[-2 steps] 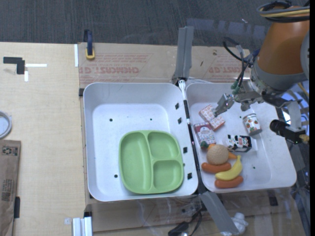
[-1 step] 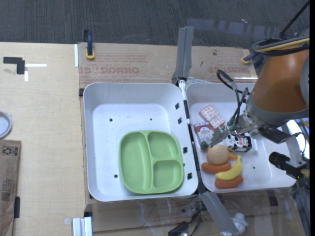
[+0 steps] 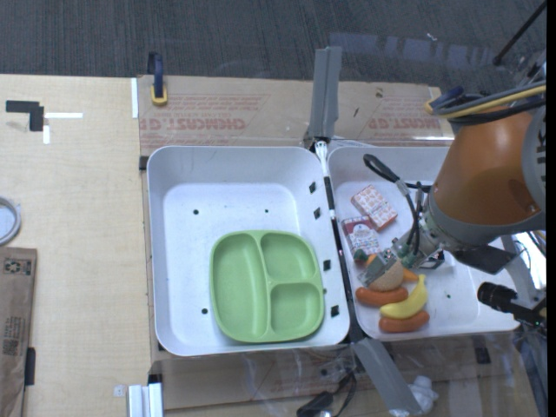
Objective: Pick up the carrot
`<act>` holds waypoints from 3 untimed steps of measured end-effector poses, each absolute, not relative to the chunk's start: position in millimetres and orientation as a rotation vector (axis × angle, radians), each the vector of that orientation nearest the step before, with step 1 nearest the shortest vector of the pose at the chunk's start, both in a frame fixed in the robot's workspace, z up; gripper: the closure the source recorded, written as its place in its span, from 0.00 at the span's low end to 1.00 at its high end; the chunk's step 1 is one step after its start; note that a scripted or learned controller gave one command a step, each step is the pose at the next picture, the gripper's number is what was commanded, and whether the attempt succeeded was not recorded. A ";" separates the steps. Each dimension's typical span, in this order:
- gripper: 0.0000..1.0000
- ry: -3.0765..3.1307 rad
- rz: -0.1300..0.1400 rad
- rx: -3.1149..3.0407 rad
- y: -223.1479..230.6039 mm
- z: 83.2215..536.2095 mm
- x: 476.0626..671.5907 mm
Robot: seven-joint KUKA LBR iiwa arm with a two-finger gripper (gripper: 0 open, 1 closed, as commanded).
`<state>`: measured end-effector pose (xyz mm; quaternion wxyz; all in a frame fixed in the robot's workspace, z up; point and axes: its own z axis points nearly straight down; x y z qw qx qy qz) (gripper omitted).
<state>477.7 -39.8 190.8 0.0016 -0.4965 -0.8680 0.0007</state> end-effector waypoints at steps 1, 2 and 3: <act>0.00 -2.892 0.000 -1.231 -46.5 191.2 522.4; 0.00 -2.985 0.000 -0.989 -117.3 195.0 558.2; 0.00 -3.127 -0.001 -0.336 -65.6 295.8 574.6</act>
